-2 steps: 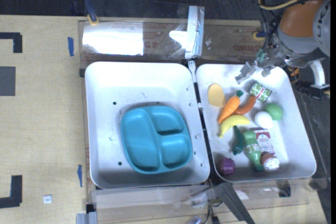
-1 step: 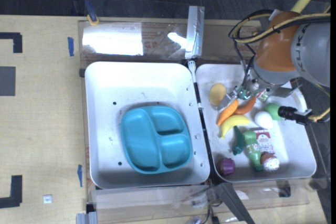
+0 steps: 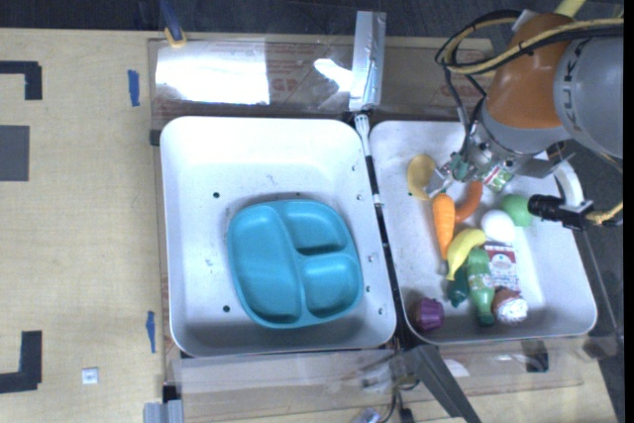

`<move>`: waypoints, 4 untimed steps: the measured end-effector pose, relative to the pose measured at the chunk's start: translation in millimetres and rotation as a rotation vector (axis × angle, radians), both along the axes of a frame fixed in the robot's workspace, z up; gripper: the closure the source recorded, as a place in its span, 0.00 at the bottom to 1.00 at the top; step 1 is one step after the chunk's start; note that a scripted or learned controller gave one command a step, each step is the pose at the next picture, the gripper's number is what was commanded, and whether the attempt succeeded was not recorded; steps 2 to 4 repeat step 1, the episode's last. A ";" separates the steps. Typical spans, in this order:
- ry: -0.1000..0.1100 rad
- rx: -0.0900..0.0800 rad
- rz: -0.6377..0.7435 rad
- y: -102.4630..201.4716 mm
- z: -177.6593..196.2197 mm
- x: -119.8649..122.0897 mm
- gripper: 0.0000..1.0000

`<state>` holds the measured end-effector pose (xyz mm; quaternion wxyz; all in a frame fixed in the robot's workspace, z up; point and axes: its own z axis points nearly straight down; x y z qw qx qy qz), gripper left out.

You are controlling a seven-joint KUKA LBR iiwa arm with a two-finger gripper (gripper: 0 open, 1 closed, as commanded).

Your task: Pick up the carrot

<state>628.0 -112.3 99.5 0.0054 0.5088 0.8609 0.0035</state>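
divided tray (image 3: pixel 294 261) in left bin (image 3: pixel 188 213), carrot (image 3: pixel 443 221) in right bin (image 3: pixel 570 297)

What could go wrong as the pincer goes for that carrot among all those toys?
Crowding: the carrot lies touching the banana, with a second orange piece right beside it, so the pincer might nudge or grab a neighbour instead.

Shape: the carrot tapers and looks smooth, so it could slip out.

Position: it lies near the right bin's inner wall, which may crowd the approach.
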 end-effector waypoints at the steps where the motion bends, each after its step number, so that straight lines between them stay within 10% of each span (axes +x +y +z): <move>1: 0.004 0.001 -0.150 53.2 88.6 20.9 1.00; 4: 0.004 0.001 -0.150 53.2 88.6 20.9 1.00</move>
